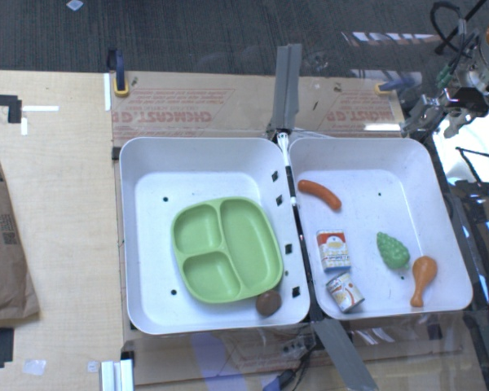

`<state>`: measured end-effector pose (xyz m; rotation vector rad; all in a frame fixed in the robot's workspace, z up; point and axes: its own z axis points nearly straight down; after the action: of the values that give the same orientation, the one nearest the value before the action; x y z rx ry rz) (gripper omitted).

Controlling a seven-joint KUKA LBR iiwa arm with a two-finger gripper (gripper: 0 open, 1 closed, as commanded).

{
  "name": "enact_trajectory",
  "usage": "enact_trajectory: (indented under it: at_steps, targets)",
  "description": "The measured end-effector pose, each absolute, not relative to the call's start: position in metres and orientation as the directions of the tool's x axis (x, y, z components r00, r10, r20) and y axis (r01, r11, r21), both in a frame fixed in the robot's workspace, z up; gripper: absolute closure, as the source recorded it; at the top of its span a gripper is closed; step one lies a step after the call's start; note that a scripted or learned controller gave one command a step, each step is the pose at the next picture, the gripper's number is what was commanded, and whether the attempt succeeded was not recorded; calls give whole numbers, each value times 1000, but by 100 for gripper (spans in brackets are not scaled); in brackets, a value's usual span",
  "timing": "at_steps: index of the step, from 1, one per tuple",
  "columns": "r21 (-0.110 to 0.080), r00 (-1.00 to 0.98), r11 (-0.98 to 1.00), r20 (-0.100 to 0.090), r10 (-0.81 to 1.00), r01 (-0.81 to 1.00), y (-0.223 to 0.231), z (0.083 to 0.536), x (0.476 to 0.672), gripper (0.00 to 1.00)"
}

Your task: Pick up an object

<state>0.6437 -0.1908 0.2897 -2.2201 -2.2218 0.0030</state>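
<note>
My gripper (434,119) hangs at the far right corner of the right bin (367,157), above its rim, open with nothing between its fingers. Inside that bin lie an orange sausage (319,194), a small red-and-white carton (333,249), a small can (345,292), a green lumpy toy (393,250) and a tan drumstick (422,279). All of these lie nearer the camera and to the left of the gripper, apart from it.
The left bin (147,169) holds a green divided plate (226,249) and a brown round lump (268,303) at its near edge. A grey divider post (287,88) stands between the bins at the back. A brown paper bag (4,243) lies on the bench at far left.
</note>
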Motion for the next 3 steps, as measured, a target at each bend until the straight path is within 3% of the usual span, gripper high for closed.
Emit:
enact_trajectory:
  at_steps: [1, 2, 3]
  targets:
    - [-2, 51, -51, -1, 999, 999, -189, 201, 659, 0]
    - [-3, 44, -44, 0, 999, 999, -137, 126, 658, 0]
    - [-3, -77, 77, 0, 997, 997, -143, 91, 637, 0]
